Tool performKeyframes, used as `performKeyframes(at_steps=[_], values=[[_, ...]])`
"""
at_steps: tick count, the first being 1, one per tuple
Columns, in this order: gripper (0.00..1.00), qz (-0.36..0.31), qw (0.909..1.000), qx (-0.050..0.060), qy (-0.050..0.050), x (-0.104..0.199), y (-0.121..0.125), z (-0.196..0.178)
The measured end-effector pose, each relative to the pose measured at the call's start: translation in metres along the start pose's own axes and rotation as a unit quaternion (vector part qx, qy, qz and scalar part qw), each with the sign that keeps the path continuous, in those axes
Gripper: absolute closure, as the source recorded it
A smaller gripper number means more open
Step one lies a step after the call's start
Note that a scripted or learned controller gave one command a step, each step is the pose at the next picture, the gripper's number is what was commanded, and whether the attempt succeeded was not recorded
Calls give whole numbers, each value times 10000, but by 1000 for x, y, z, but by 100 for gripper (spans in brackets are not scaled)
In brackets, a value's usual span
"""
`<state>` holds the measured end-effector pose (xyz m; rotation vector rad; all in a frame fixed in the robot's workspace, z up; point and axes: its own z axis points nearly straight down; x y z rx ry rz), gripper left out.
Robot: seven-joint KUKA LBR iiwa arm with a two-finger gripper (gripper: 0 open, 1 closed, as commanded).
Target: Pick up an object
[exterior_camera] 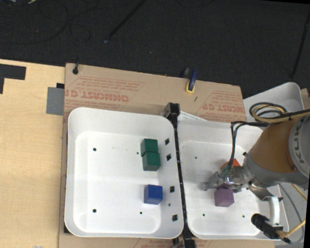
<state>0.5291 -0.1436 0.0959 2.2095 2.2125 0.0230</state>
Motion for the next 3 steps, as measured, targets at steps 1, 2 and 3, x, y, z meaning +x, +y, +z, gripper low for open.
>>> performKeyframes(at_steps=[1,2,3], values=[[0,-10,9999,102,1,40,47,9],[100,3,9999,136,10,39,44,0],[100,-29,10000,80,9,116,72,-95]])
